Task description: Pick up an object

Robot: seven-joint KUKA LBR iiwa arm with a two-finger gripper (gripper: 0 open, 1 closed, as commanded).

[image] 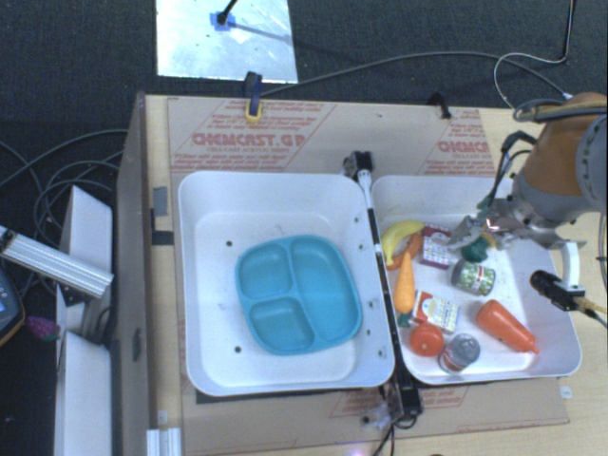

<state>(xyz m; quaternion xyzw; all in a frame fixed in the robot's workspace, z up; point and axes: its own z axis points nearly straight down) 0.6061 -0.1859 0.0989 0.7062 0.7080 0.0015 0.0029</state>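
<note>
The grey arm [570, 174] with its orange band enters from three o'clock, wrist bent low, claw [480, 231] pointing toward nine o'clock.

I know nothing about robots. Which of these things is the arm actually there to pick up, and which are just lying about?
Belonging to the job:
gripper, over the right bin
banana
small carrot
large carrot
green-labelled can
silver can
tomato
two small cartons

Just lying about:
blue divided plate in the left bin
foil sheet
cables

The pincer [478, 234] hovers over toy food in the right bin [560, 350]; a blue tray [299, 294] fills the left.
</note>
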